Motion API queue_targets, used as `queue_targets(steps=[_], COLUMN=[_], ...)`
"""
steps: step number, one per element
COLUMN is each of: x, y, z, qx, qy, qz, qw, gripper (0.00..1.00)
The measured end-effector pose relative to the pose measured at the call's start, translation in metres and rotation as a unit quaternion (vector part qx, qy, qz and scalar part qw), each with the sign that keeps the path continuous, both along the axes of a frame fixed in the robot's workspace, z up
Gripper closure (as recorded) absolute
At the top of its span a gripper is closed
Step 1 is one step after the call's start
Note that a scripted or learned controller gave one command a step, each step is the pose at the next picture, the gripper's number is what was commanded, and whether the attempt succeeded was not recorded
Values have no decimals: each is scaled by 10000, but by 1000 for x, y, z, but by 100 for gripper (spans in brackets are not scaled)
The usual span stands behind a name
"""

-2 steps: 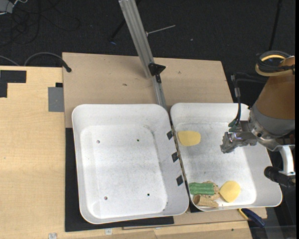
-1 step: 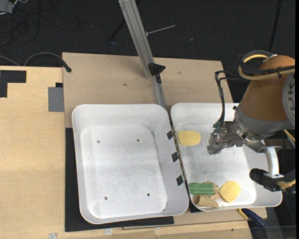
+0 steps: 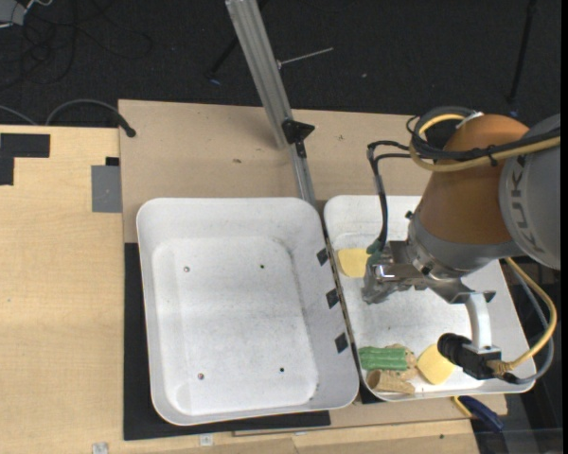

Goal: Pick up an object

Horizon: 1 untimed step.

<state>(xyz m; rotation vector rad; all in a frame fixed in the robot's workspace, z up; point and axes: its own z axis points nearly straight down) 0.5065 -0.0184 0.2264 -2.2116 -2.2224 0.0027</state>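
Observation:
My gripper (image 3: 379, 277) hangs low over the left part of the right bin (image 3: 355, 218), under the orange wrist band. Its metal fingers sit just right of a pale yellow block (image 3: 352, 262) near the bin's left wall; I see nothing between them. At the bin's near edge lie a green ridged object (image 3: 384, 357), a tan crumpled piece (image 3: 393, 380) and a yellow wedge (image 3: 434, 365).
The left bin (image 3: 237, 301) lies alongside, split from the right one by a wall with black clips. A slanted aluminium rail (image 3: 265, 74) rises behind the bins. A black cable end (image 3: 469, 356) hangs from the arm beside the yellow wedge.

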Motion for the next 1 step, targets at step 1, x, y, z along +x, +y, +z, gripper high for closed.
queue_targets(steps=[1], x=[-10], y=[46], z=[3], qx=[-4], qy=[4], qz=[-5], qw=[10000], gripper=[100])
